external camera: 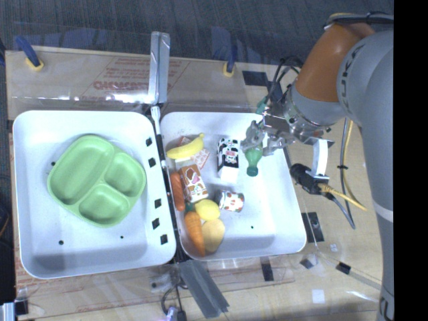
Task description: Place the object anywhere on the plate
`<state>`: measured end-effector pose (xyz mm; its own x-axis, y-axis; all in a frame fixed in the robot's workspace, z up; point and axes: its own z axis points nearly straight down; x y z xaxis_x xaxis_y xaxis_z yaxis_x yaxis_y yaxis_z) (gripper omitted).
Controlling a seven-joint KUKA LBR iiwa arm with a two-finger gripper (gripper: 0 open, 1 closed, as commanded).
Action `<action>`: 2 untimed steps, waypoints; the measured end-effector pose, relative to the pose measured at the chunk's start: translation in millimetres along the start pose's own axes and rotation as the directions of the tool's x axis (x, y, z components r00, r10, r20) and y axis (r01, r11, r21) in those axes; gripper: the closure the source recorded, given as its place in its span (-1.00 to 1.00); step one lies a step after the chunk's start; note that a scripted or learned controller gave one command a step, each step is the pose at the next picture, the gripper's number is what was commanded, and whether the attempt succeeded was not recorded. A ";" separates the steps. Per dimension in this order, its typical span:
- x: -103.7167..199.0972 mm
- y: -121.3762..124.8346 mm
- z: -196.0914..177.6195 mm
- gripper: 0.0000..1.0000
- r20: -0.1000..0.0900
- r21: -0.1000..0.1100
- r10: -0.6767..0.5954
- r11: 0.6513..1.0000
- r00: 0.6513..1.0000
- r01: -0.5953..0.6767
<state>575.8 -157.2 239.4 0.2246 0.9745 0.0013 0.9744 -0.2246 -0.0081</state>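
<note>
While hanging over right bin (281, 226), green bottle (253, 160) pinched between gripper (257, 141) fingers, beside cow-print carton (229, 158). Green plate (97, 179) in left bin (40, 246), well apart. Banana (185, 148), carrot (193, 231), lemon (207, 210) near divider.

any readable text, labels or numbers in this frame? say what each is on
Nothing reads cleanly.
Red print, mirrored or upside down, on the clear sheet behind the bins: too blurred to quote.
Orange-and-white carton in the right bin: printed graphics, lettering too small.
Black-and-white cow-pattern carton: no legible words.
Small can on its side: red label, unreadable.
Green plate, left bin: no markings seen.
</note>
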 end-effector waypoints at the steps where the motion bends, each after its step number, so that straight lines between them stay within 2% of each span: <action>1: 105.3 37.6 -106.6 1.00 0.000 -0.007 0.124 0.992 0.992 -0.124; 2: 113.0 -16.3 -73.7 1.00 0.002 -0.002 0.183 0.983 0.983 -0.183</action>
<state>585.9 -43.7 313.3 0.3987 0.9171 -0.0023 0.9171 -0.3987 -0.0058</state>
